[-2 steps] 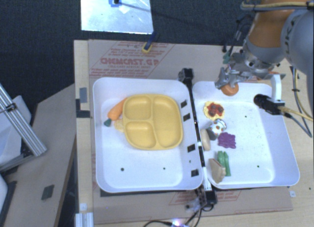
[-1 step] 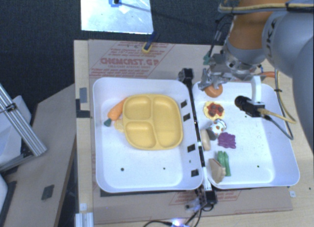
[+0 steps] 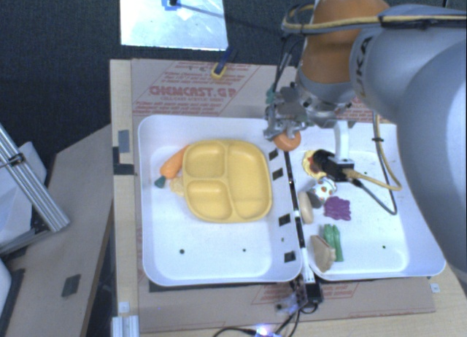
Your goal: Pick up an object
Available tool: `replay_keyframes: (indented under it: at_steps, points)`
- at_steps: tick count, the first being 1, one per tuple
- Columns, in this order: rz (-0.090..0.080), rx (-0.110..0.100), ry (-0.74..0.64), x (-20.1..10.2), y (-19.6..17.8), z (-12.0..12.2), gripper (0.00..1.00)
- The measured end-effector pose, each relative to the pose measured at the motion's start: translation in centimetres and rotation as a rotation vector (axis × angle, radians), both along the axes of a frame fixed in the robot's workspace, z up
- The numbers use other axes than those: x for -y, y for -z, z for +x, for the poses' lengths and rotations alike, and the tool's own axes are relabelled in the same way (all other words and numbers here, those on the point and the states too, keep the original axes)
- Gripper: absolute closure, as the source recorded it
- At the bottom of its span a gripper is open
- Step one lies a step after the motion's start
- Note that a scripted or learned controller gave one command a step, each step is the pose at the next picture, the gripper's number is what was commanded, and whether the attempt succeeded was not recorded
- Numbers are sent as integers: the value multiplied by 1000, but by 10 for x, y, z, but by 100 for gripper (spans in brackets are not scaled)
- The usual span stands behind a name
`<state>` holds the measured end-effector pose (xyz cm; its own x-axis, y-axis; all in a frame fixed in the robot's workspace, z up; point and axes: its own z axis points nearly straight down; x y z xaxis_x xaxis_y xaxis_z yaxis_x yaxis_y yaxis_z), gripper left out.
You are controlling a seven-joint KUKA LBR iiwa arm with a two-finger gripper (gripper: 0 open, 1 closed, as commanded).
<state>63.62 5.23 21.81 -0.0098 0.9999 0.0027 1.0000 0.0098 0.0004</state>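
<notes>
My gripper (image 3: 283, 133) hangs over the ridge between the two bins, near their far edge. A small orange object (image 3: 289, 141) sits at its tips, with its upper part tucked between the fingers, so the gripper looks shut on it. The object straddles the divider line rather than lying flat in either bin. In the left bin (image 3: 157, 248) a yellow divided plate (image 3: 222, 180) lies with an orange carrot (image 3: 173, 162) against its left rim.
The right bin (image 3: 394, 248) holds several small toys near its left wall: a yellow and red piece (image 3: 317, 162), purple grapes (image 3: 337, 208), a green item (image 3: 333, 238) and a tan wedge (image 3: 322, 252). The grey arm covers the bin's far right.
</notes>
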Motion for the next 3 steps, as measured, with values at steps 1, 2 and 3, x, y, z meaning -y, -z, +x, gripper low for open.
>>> replay_keyframes:
  at_steps: [1,2,3]
  points:
    - [-2,2,7,9,-15,6,100]
    - [-3,1,9,14,-16,1,100]
    - [-3,0,9,16,-15,-1,100]
